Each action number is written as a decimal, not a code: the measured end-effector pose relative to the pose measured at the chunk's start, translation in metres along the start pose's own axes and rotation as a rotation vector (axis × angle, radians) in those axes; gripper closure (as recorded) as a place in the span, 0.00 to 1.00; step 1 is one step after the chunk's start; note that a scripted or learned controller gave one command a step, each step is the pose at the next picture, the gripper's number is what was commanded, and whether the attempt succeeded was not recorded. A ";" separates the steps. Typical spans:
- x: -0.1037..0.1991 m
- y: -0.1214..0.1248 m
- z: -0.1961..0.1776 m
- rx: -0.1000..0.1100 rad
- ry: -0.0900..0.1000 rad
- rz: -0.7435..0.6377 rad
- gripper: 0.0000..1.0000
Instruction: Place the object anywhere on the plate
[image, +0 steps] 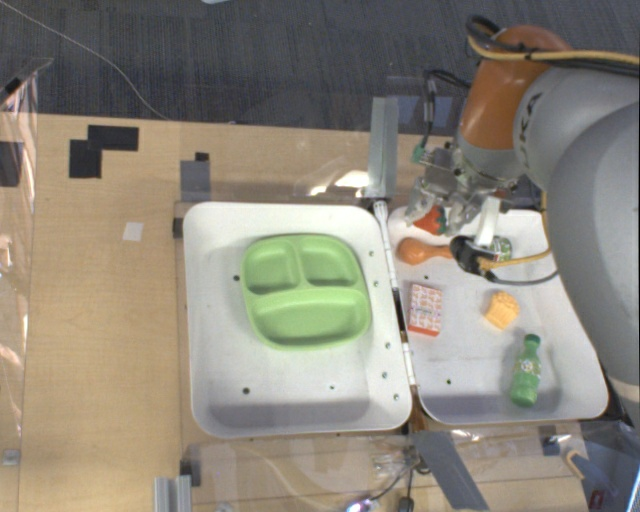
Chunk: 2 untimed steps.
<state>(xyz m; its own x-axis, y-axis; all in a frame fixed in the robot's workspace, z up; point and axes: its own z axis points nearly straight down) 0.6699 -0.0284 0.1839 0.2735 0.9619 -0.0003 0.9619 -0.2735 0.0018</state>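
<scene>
A: Counter (100, 330), two white bins side by side. Left bin (215, 400) holds the plate (304, 290), green, three compartments, lying flat near the bin's middle.

B: And the right bin (570, 390)?

A: Four loose items. An orange drumstick-like piece (425, 251) at the far left, close to the divider. A pink-and-white packet (426, 308) just nearer than that, lying flat. A yellow block (502, 310) to the right of the packet, apart from it. A green bottle (526, 369) near the right corner, on its side or tilted (hard to say which).

B: Arm position?

A: Reaches in from the right, orange band (500, 90) above the wrist. The end effector (445, 210) is low over the far left part of the right bin, just beyond the drumstick piece.

B: Anything in it?

A: A red-orange bit (427, 221) shows at its lower edge, touching or just beside the tip. Whether that sits between the fingers I cannot tell; the wrist hardware and cables (500, 258) crowd the spot. Open or closed, cannot tell either.

B: Plate contents?

A: Bare green surface, all compartments. Every loose item lies in the right bin, well apart from the plate.
</scene>
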 end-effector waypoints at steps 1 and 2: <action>0.067 -0.094 0.000 0.001 0.002 -0.067 1.00; 0.066 -0.093 0.000 0.001 0.002 -0.066 0.00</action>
